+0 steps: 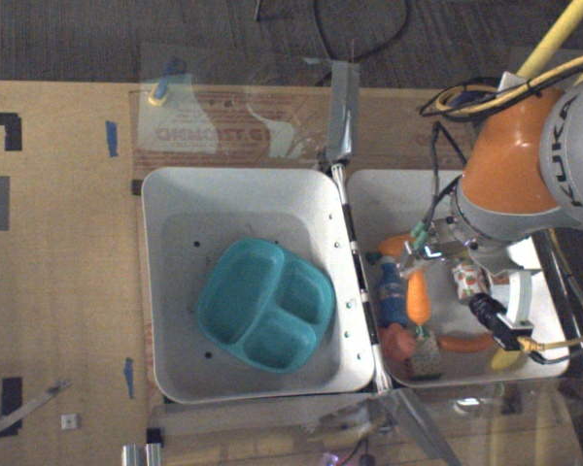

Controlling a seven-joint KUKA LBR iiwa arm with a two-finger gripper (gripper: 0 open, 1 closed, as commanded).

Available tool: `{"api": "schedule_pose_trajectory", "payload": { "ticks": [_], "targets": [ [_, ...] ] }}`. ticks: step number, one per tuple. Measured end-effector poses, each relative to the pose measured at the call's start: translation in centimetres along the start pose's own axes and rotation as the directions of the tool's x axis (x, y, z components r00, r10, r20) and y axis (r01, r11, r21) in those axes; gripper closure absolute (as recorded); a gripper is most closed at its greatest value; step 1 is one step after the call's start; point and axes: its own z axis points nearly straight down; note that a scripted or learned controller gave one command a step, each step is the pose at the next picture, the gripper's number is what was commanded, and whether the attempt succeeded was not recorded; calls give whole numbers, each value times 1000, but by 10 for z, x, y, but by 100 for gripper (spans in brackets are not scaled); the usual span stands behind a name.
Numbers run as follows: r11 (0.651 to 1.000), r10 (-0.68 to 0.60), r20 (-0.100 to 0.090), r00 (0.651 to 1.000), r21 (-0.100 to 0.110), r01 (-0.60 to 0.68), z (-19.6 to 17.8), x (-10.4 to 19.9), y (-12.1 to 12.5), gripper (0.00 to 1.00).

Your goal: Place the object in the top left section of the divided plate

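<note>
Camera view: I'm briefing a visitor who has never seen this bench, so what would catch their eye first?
Probably the teal divided plate, lying alone and tilted in the left bin. Next the grey arm's orange band, looming over the right bin. Below it sits a cluster of small items, among them an orange carrot-like piece, along that bin's near-left side.

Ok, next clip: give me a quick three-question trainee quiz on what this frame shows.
1. True or false: the teal divided plate lies in the left bin.
2. Which bin is the arm above? A) left B) right C) neither
3. Fill in: the orange carrot lies in the ____ bin, beside a blue bottle.

Key: 1 true. 2 B; the arm hangs over the right bin, above the pile of small items. 3 right. No item lies on the plate yet.
</note>
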Motion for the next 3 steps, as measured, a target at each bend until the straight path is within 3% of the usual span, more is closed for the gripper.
{"api": "schedule_pose_trajectory", "payload": {
  "ticks": [1,2,3],
  "targets": [
    [980,-199,-3,980,4,199,0,62,-3,100],
    [997,-79,-3,997,6,79,-21,64,-36,100],
    [997,-75,-2,997,4,75,-30,62,-35,100]
  ]
}}
